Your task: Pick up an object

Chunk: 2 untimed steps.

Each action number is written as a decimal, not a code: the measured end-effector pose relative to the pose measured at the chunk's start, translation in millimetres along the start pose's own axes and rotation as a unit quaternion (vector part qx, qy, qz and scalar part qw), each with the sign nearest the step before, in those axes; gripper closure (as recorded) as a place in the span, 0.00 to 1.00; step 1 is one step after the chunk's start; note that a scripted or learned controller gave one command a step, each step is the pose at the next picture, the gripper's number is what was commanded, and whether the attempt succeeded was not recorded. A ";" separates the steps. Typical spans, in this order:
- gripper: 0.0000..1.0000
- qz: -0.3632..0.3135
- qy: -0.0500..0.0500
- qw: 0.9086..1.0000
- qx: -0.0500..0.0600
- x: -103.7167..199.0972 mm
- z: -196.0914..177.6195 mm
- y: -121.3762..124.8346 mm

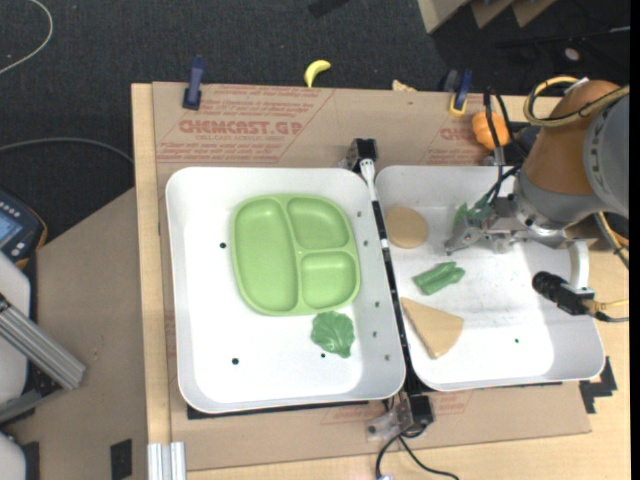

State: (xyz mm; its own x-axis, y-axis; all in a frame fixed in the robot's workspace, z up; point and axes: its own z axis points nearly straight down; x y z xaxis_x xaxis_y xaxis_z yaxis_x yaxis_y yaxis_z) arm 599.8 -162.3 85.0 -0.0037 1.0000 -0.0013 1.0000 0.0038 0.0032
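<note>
Two white bins (190,298) on cardboard-topped bench (250,118), dark carpet (150,18) behind.

Grey rounded arm (610,158), orange band above the wrist, silver metal collar below, black and yellow cables looped alongside, gripper (470,230) of dull metal, possibly with green parts near the fingers

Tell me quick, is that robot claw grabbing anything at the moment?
Gripper: low in the right bin, by a small green piece; whether it is open, closed or holding anything cannot be told.
</note>
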 end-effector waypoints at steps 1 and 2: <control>0.00 0.001 -0.001 1.000 -0.001 -27.4 -0.4 37.2; 0.00 0.000 0.000 1.000 -0.001 -16.6 -0.2 68.6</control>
State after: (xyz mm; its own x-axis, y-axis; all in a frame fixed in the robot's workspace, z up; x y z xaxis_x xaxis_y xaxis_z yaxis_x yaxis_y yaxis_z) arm 668.4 -178.7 85.5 -0.0030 1.0000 -0.0017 1.0000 0.0030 0.0056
